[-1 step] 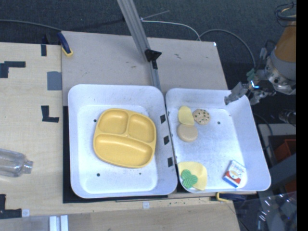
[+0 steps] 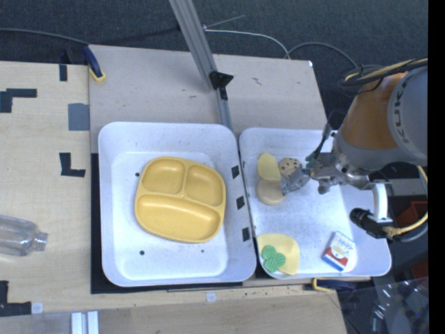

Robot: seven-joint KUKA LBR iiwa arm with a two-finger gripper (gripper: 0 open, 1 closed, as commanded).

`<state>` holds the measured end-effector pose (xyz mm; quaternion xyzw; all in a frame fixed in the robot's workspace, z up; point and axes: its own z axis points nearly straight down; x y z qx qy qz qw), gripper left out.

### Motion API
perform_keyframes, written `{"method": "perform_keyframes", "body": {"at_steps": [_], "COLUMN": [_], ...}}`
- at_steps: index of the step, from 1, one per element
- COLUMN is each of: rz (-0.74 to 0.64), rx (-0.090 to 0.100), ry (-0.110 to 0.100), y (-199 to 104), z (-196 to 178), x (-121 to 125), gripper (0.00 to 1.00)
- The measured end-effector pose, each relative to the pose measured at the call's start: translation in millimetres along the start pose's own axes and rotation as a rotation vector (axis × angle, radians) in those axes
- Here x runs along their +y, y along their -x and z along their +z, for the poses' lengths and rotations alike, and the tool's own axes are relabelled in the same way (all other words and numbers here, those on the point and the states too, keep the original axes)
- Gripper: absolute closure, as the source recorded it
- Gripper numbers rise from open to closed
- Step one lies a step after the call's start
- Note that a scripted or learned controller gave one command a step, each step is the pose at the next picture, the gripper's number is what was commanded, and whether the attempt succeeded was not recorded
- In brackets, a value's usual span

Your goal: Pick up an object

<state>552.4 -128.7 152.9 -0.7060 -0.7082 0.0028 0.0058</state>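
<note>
One small carton (image 2: 339, 250) bears red-and-blue print, its lettering too small to read.

Glossy yellow plastic tray (image 2: 181, 199), wood bench (image 2: 42, 186)

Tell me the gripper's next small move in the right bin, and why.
Probably a short descent onto the spotted beige piece. The gripper sits right beside it in the right bin, with two yellowish pieces crowding its left, so little sideways travel seems needed.
</note>
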Motion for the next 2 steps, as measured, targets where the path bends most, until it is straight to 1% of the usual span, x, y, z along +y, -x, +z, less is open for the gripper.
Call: {"method": "perform_keyframes", "body": {"at_steps": [1,2], "rz": [-0.006,-0.005], "rx": [0.0,-0.001], "ry": [0.011,0.007], "y": [-100.2,-186.8], "z": [-35.8,-33.5], "x": [-21.9,-59.6], "gripper": [0.0,0.0]}}
